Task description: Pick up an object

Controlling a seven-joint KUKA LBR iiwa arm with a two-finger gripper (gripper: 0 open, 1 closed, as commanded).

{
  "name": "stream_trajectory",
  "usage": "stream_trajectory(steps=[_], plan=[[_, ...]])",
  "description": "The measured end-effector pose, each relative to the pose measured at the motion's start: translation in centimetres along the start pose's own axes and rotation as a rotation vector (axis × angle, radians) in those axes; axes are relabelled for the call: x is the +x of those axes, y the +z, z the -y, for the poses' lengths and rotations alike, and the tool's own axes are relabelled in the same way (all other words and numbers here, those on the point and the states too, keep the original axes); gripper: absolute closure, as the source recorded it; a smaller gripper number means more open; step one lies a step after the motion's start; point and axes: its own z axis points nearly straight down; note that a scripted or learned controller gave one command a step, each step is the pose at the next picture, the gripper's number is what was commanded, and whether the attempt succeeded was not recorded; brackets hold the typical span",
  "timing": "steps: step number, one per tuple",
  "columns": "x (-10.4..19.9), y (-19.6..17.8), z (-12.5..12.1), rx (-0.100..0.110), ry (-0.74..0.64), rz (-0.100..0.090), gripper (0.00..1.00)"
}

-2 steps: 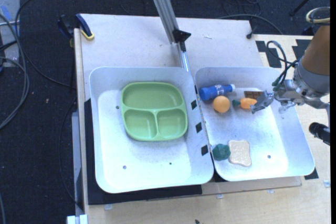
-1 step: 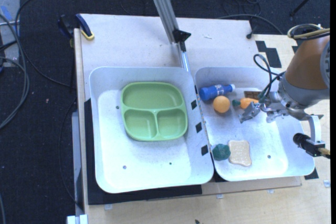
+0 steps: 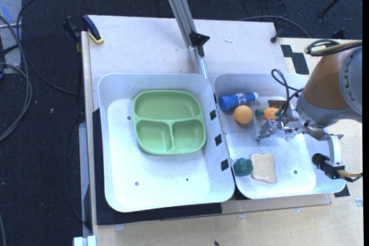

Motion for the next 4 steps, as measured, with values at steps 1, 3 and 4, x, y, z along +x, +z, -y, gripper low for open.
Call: stream_trajectory(steps=[1, 3, 4], plan=[[-0.1, -1.2, -0.1, -0.003, 0.001, 0.002, 1.0], [-0.2, -10.1, -1.1, -0.003, -0.002, 0.0, 1.0], [-0.3, -15.4, -1.3, -0.004, -0.002, 0.001, 1.0]])
